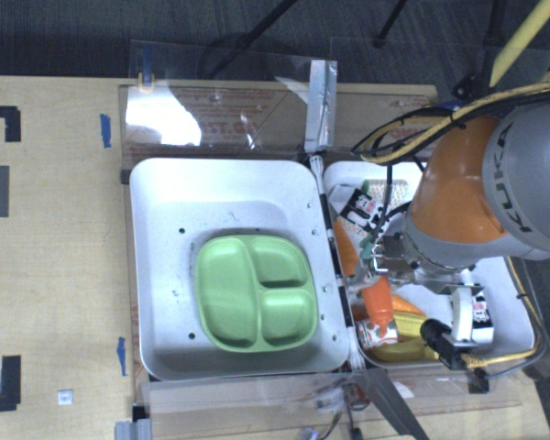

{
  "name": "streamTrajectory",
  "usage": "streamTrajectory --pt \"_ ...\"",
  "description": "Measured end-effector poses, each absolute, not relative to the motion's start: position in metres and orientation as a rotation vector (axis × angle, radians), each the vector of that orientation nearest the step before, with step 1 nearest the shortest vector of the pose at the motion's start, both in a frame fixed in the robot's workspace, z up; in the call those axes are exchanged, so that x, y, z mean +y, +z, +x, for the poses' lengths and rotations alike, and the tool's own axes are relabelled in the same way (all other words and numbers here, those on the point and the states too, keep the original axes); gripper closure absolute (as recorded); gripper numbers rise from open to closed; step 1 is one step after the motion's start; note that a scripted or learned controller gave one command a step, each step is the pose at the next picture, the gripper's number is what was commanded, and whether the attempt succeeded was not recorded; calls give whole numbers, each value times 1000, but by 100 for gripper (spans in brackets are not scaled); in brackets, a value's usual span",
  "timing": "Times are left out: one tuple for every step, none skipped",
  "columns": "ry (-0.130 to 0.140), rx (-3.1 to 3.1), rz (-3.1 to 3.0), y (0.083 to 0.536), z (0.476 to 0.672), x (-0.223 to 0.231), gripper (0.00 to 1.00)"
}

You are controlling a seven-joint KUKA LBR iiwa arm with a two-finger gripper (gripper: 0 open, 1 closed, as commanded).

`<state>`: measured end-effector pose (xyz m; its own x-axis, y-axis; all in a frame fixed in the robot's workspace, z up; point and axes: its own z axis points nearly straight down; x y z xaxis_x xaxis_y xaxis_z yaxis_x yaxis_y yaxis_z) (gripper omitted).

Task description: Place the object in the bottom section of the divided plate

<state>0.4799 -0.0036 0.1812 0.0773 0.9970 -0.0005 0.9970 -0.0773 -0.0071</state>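
While over right bin (522,324) clutter, gripper (378,262) state: cannot tell. Orange carrot-like toy (378,302) probably light, stiff, smooth; grab mid-body. Green divided plate (255,290) waiting in left bin (160,200).

The green divided plate (255,291) looks like smooth, dull plastic. The white bin (160,246) is shiny plastic. The bench (55,246) is pale, matt wood. The arm (458,200) shines orange.
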Motion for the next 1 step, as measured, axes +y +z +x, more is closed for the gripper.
streamTrajectory --pt "6 -2349 -2084 181 500 47 100"
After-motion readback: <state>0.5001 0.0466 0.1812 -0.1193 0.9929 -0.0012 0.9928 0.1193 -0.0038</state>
